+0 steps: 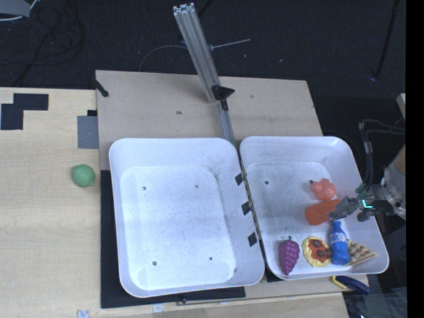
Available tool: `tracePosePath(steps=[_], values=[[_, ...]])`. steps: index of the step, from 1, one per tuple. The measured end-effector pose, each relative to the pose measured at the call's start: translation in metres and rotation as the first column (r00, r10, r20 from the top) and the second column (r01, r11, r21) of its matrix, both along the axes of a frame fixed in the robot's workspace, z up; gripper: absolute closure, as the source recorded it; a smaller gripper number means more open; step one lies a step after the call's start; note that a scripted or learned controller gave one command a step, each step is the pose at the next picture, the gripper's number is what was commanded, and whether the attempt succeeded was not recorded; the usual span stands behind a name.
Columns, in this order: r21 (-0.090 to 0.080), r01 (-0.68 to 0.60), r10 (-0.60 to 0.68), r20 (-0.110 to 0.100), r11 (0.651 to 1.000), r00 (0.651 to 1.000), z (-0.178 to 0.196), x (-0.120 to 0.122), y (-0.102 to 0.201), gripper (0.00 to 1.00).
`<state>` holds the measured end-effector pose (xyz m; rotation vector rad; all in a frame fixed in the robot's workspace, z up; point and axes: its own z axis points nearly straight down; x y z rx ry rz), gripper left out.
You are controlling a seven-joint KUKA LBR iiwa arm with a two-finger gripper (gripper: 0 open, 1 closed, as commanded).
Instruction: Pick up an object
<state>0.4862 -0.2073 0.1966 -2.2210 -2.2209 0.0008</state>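
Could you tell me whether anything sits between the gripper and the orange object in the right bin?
Nothing visible does. The gripper sits at the right bin's right edge, right beside the orange object. The blue bottle lies just below, the pink object just above, neither between them.

- Arm [397, 177] mostly cut off at the right edge.
- Gripper [350, 209] too small and dark to read.
- Orange thing [322, 211] partly hidden under it, shape kinda unclear.

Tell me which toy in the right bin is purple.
The grape bunch, at the bin's near edge, leftmost of the toys. The others are orange, pink, blue or yellow.
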Motion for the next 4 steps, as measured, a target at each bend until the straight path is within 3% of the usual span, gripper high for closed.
tracePosePath(steps=[1,3,4], values=[[0.000,0.000,0.000,0.000,1.000,1.000,0.000,0.000,0.000,0.00],[0.001,-0.001,0.001,-0.004,1.000,1.000,-0.102,0.005,0.009,0.00],[0.000,0.002,-0.002,-0.001,1.000,1.000,-0.090,0.006,0.007,1.00]])
